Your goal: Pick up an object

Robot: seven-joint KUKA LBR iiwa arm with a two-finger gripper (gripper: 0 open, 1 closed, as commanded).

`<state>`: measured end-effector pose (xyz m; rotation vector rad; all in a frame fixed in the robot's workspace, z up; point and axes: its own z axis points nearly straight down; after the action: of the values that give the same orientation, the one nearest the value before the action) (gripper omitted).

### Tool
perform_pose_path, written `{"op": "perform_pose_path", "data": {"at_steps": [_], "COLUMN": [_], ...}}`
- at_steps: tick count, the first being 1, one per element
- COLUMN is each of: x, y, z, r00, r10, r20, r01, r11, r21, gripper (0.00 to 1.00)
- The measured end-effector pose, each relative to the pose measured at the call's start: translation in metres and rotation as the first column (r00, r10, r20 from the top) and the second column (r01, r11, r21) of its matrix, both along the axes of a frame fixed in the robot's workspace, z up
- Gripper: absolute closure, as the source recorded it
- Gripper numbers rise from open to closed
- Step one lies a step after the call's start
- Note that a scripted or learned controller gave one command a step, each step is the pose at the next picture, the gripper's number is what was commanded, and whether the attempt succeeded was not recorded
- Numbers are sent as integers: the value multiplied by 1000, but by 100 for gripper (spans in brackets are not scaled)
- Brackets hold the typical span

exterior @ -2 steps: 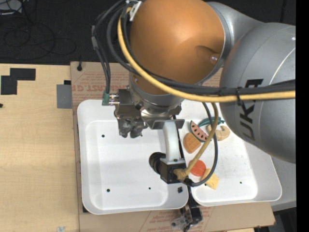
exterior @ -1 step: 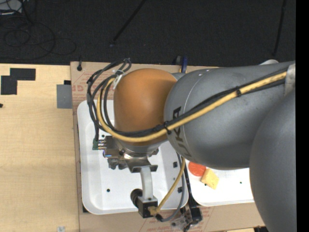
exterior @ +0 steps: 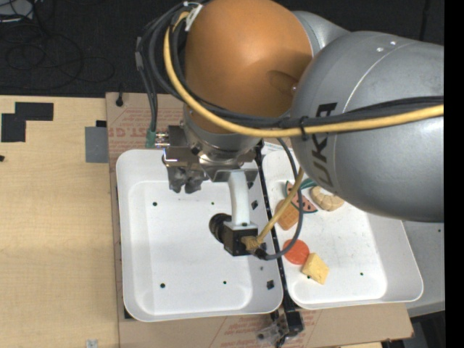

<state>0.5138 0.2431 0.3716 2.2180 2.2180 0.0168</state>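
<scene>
The grey arm [exterior: 377, 122] comes in from the right and bulks over the far half of both bins. Its orange band [exterior: 239, 49] sits as a large dome above the wrist. The wrist is turned straight down, so the gripper [exterior: 185, 180] hangs over the left bin [exterior: 181, 267], close to that bin's far edge and nearer its far-left corner than its middle. From this high slant the claw is a dark cluster under the metal flange, and I cannot tell whether it is open or closed.

The loose objects all lie in the right bin [exterior: 362, 267], along its left side by the wall it shares with the left bin. A yellow wedge [exterior: 315, 269] lies near the front edge. A red round piece [exterior: 296, 252] is just beside it, towards the far side. Farther back an orange-brown piece [exterior: 288, 214] lies close to the shared wall. A tan piece [exterior: 331, 202], possibly bread-like, pokes out from under the arm's grey body. All four are well apart from the gripper, across the shared wall from it.

Both bins rest on the brown bench [exterior: 51, 216].
</scene>
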Motion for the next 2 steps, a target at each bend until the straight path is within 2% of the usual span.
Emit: {"op": "perform_pose_path", "data": {"at_steps": [1,2], "x": [0,14], "y": [-15,-80], "z": [-38,69], "r00": [1000,1000], "r10": [-1,-6], "r20": [-18,-2], "r01": [1,6], "r11": [1000,1000], "r21": [-8,-4], "gripper": [100,100]}}
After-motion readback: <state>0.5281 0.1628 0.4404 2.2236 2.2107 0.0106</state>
